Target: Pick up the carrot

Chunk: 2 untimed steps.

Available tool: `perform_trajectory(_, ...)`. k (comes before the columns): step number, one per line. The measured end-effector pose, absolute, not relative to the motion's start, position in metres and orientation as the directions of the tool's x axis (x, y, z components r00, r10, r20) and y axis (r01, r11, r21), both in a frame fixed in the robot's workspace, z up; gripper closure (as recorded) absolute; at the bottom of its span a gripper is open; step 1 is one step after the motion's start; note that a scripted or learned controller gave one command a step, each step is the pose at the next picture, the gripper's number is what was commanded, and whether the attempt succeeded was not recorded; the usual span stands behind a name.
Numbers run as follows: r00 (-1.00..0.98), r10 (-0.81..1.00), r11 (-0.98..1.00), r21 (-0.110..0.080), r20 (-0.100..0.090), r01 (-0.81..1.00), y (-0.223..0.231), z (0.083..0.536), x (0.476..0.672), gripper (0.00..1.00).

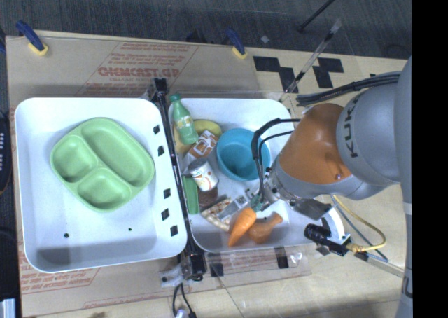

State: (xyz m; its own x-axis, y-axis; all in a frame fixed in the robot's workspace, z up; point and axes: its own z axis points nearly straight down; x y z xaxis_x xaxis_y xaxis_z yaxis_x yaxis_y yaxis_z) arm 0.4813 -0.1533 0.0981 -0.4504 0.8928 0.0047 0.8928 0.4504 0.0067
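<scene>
The carrot (242, 225) lies in the right bin (231, 108), near the bin's front edge. It lies at a slant. Its thin tip points down and to the left, toward the front of the bin, and its fat end points up and to the right. A bit of green (256, 205) shows at the fat end.

Just beside the carrot, on its right, is a brown, lumpy food piece (267, 226) that touches it. On the carrot's left is a small wrapped snack (217, 212). Above that sits a little can (204, 177) and a dark green stick (190, 195) by the bin's left wall. Further back are a blue bowl (238, 154), a banana (207, 127) and a green bottle (183, 120).

The arm (350, 148) hangs over the right side of this bin. The gripper (260, 199) is right at the carrot's fat end, but I cannot tell how it stands there.

The left bin (28, 169) has a green plate (102, 162) with three parts.
</scene>
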Motion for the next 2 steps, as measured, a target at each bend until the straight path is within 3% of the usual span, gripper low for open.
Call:
perform_trajectory(1, -0.459, 0.888, 0.459, 0.008, 0.004, 0.888, -0.153, 0.11, 0.483, 1.0)
perform_trajectory(2, -0.284, 0.959, 0.284, -0.004, 0.0, 0.959, -0.136, 0.187, 0.477, 1.0)
